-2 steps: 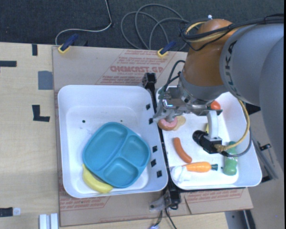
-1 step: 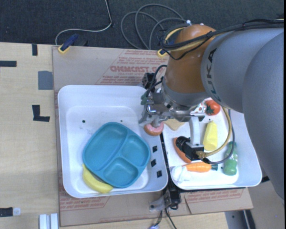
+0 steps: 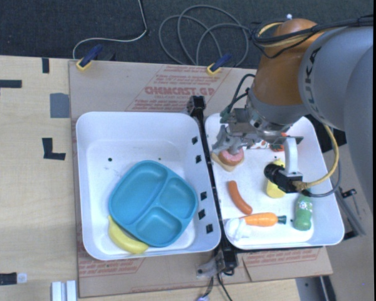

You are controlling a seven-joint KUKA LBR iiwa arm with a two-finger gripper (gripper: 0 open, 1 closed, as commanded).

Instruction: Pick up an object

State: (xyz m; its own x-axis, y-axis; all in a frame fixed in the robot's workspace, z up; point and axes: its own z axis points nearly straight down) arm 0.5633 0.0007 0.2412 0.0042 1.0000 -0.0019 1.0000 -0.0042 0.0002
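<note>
My gripper [image 3: 229, 144] hangs low over the upper left part of the right bin [image 3: 329, 231]. Directly beneath it lies a round pink-and-tan doughnut-like piece [image 3: 230, 160], touching or nearly touching the gripper. An orange-red sausage [image 3: 240, 197] lies just below that. A carrot [image 3: 263, 219] rests near the bin's front, with a green toy [image 3: 302, 213] to its right. A small yellow piece [image 3: 274, 190] sits mid-bin.
The left bin [image 3: 91, 130] holds a blue divided plate [image 3: 153, 202] lying over a yellow banana [image 3: 126, 238]. A black divider [image 3: 204, 162] runs between the bins. A white scrap [image 3: 235, 229] lies at the right bin's front left corner. The arm's grey and orange body [image 3: 288, 61] covers the bin's back.
</note>
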